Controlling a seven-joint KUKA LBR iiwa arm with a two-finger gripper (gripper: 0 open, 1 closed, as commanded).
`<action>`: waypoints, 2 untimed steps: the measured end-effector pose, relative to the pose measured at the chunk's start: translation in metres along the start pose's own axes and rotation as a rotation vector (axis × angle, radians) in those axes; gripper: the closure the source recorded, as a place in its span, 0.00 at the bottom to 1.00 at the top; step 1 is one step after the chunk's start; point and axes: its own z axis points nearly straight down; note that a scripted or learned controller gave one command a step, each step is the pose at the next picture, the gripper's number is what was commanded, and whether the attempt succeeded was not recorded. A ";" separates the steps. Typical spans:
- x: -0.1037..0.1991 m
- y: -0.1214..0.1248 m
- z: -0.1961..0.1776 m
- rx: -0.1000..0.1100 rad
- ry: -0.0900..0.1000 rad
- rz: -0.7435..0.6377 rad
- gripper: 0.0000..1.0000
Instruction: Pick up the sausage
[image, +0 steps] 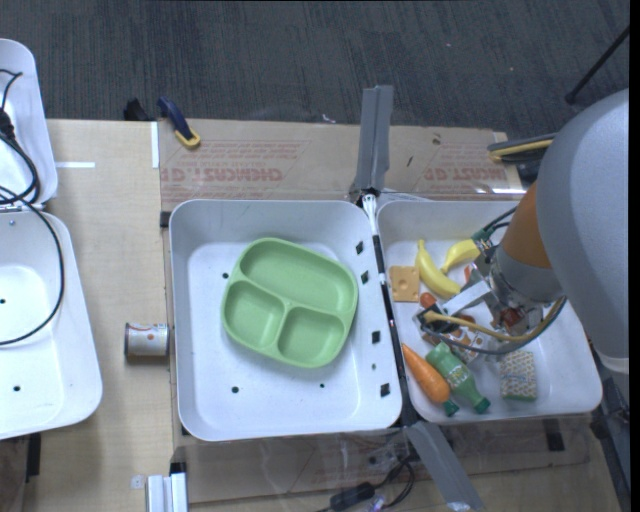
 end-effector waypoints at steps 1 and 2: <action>0.081 0.034 -0.001 -0.002 0.002 0.004 0.00; 0.055 0.011 -0.001 -0.001 0.001 0.173 0.00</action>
